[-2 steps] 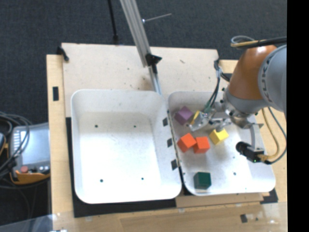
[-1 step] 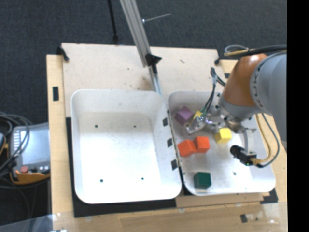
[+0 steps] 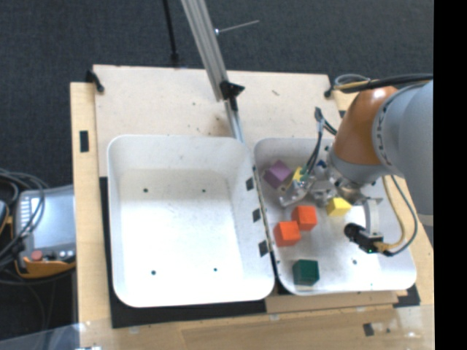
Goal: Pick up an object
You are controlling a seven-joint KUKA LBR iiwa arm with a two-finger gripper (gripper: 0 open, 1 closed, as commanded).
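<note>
Camera view: table [image 3: 146,100], wood top, on dark carpet. Left bin [image 3: 182,217]. Right bin [image 3: 394,268], partly hidden by arm [image 3: 379,133]. Gripper [image 3: 303,187] low among blocks; opening: cannot tell. Blocks in right bin: green [image 3: 306,271], two orange [image 3: 287,232] [image 3: 305,216], purple [image 3: 277,173], yellow [image 3: 338,207].

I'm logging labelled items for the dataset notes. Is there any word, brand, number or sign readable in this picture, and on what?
None can be read.
The coloured blocks, such as the green block and purple block, show plain faces.
The grey device left of the bench is too blurred to show any text.
</note>
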